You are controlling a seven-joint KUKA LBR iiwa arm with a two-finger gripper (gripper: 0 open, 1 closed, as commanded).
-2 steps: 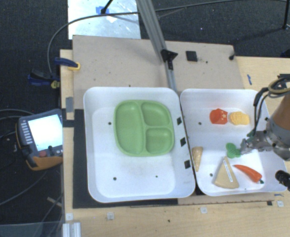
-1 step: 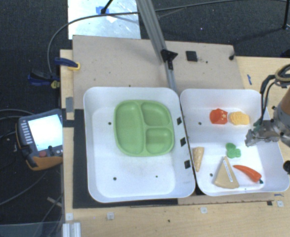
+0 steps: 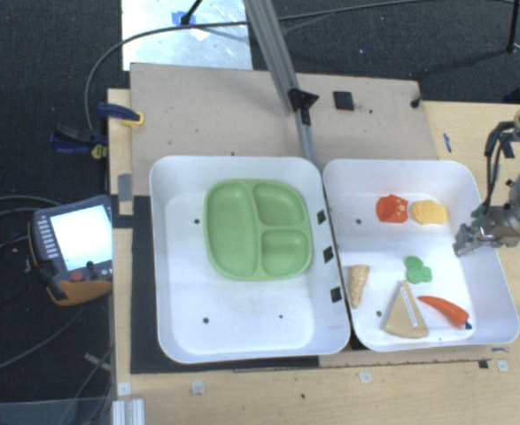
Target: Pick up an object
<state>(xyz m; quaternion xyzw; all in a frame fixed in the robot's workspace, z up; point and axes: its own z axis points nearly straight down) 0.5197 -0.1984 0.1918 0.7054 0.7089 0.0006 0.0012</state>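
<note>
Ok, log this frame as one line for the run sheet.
phase: approach | gripper: over right bin right rim, holding nothing seen | nearest: green toy | green plate: left bin

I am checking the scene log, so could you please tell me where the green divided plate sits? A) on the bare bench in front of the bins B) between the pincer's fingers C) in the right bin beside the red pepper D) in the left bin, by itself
D: the green divided plate lies flat in the left bin, while the food pieces, such as the red pepper, lie in the right bin.

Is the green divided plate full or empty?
Empty. The green divided plate in the left bin shows three bare compartments; the toy foods all lie in the right bin.
</note>
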